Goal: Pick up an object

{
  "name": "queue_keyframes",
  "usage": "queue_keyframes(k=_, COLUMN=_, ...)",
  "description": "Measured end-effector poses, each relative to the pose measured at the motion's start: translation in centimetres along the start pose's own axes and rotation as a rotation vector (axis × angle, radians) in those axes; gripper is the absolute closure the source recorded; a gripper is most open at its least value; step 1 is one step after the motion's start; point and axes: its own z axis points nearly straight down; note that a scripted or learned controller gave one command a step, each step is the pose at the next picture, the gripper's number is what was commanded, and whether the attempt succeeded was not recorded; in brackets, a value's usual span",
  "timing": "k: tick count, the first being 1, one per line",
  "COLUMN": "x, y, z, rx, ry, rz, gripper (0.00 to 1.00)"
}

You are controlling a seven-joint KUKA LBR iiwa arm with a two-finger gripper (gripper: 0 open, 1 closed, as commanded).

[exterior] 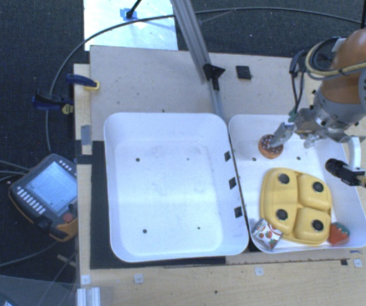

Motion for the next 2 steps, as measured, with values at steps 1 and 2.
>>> queue_keyframes(k=1, x=-0.6, y=-0.6, z=4.5, rx=0.0, ry=0.0, rz=0.001, gripper=0.0)
queue_keyframes(k=2, x=-0.6, y=-0.4, z=6.8, rx=-0.005, ry=0.0, rz=0.001, gripper=0.0)
